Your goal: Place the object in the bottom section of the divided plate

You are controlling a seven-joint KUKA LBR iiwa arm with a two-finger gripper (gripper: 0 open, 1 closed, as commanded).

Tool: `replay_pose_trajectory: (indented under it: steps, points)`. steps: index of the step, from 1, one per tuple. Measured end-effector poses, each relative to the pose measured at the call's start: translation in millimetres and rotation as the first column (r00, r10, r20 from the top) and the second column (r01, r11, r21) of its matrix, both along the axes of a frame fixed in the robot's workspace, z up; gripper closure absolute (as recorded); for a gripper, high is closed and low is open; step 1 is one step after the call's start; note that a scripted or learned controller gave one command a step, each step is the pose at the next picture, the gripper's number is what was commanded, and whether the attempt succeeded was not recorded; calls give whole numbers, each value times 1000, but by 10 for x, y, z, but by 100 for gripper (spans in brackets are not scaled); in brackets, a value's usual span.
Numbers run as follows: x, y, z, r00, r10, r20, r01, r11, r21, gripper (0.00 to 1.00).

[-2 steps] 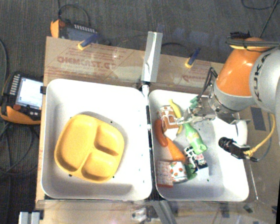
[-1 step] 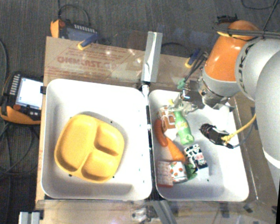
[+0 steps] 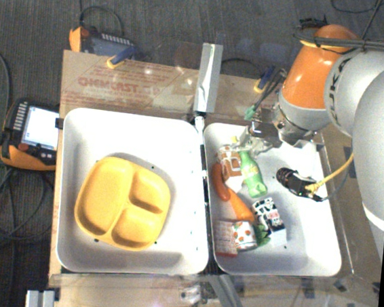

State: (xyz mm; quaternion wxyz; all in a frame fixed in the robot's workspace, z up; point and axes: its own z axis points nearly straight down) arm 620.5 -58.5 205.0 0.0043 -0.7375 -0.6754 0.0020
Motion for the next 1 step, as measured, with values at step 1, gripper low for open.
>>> replay_pose_trajectory:
  steps: [1]
  points:
    - [-20, 296, -237, 945, -328, 2, 328, 945, -5, 100]
